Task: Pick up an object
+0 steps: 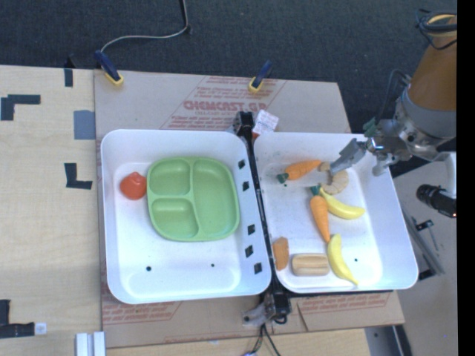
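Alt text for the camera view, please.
The arm's gripper hangs over the right bin among two carrots, two bananas and a bread roll. The left bin bears a green divided plate and a tomato.

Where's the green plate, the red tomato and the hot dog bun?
Green plate (194,230), camera view, on its bare lower rim, left bin.
Red tomato (133,186), camera view, on its middle, beside the plate.
Hot dog bun (309,265), camera view, on its middle, right bin.
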`<state>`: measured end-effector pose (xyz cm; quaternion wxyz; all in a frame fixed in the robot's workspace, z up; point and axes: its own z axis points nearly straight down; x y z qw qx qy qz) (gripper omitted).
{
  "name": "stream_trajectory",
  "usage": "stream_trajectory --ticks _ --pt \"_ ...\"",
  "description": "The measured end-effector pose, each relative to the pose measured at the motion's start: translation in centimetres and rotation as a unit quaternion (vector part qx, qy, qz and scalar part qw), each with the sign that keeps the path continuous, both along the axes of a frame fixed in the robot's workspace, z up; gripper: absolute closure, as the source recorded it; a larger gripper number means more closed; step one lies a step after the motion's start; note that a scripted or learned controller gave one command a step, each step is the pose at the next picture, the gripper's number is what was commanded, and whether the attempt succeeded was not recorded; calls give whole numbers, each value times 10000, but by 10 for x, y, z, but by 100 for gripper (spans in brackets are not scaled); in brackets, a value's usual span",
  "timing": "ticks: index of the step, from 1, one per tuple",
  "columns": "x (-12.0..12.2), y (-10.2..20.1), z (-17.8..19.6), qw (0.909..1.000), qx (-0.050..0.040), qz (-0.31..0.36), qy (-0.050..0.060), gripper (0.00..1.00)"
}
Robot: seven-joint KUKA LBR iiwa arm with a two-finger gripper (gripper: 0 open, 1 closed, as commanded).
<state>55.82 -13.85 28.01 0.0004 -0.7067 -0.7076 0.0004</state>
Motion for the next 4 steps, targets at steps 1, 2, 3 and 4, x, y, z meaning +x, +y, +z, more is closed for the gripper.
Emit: stream_trajectory --ticks 1,2,3,4 --pt "13 22 -146 10000 5 -2 15 0" --pt "-13 26 -194 10000 0 -2 -20 0" --pt "-12 25 -184 10000 -13 -5 -32 100" --pt "-41 115 -96 10000 3 6 2 100"
